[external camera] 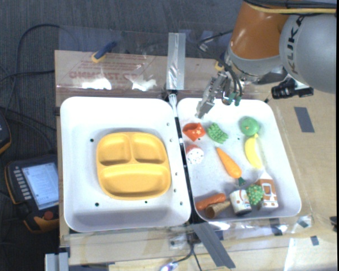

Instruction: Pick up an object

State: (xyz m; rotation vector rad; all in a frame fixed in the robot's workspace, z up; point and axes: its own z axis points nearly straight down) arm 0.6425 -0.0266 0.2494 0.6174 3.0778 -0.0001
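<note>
The right bin (282, 151) holds several toy foods: a red tomato-like piece (193, 131), a green bumpy piece (217, 132), a green apple (249, 126), a banana (252, 151), a carrot (229, 162) and a white speckled ball (195, 155). My gripper (218, 103) hangs over the bin's far left corner, just above the red and green pieces. Its fingers stand open with nothing between them.
A yellow divided plate (133, 164) lies in the left bin (73, 151). At the right bin's near edge are a brown sausage (211, 200), a small can (240, 202), a broccoli piece (254, 194) and a box (269, 192). The bins' shared wall runs just left of the gripper.
</note>
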